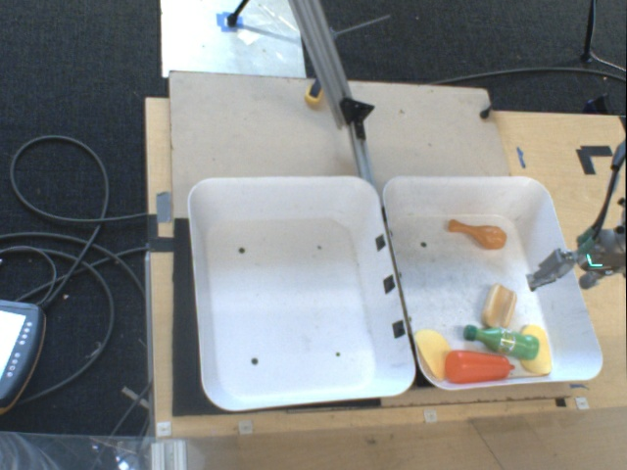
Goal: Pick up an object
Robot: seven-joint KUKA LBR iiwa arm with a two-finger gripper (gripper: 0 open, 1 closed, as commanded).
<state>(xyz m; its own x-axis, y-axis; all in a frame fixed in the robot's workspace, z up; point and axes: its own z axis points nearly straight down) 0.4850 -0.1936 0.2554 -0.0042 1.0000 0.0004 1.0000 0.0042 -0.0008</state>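
The right bin [549, 204] holds several toys. An orange drumstick-shaped piece [478, 232] lies near its back. A tan bread-like block [500, 305] sits lower, with a green bottle [505, 339] lying on its side below it. A red-orange pepper [477, 365] rests at the front wall between two yellow pieces [431, 347] [538, 347]. My gripper [561, 281] hangs over the bin's right side, to the right of the bread block and apart from it. It is open with nothing between its fingers.
The left bin [211, 262] stands beside the right one, joined by a row of dark clips [389, 284]. A metal pole [323, 47] slants in from the back. Cables [59, 233] and a tablet [15, 346] lie on the floor at the left.
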